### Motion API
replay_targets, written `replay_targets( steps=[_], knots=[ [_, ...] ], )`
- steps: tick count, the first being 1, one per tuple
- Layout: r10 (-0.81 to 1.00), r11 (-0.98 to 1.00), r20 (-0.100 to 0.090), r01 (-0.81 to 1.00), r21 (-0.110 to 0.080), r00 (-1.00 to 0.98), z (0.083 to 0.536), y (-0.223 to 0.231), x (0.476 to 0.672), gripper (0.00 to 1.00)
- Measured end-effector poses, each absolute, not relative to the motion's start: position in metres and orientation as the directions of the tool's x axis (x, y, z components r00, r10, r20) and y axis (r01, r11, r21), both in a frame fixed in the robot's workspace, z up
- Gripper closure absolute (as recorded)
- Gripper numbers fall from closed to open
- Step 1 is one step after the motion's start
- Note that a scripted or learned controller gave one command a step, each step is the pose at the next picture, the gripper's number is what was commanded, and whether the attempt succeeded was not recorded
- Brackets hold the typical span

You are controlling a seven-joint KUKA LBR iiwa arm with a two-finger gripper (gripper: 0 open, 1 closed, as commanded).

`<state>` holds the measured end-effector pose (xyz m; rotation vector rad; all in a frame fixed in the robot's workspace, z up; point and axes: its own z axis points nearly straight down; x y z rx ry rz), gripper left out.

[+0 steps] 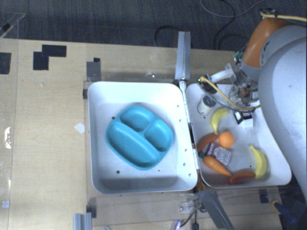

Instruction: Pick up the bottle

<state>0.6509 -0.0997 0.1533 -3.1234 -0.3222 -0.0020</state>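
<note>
Dark bottle (218, 154) with red label, lying tilted in the right bin, among toy food.

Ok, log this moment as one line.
task: pick up bottle | gripper: over right bin's far end | bottle: lying in right bin among toy food, ungrasped | left bin: blue tray
</note>
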Motion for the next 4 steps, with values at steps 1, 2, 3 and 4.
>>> replay_targets(
  steps=[1, 2, 3, 4],
  knots=[
    [0.208, -0.978, 0.008, 0.208, 0.001, 0.978, 0.098, -0.118, 0.656, 1.00],
    [0.204, -0.979, 0.008, 0.204, 0.000, 0.979, 0.088, -0.082, 0.633, 1.00],
    [0.217, -0.976, 0.003, 0.217, 0.001, 0.976, 0.091, -0.163, 0.635, 1.00],
    [0.224, -0.975, 0.006, 0.224, 0.001, 0.975, 0.102, -0.161, 0.637, 1.00]
  ],
)
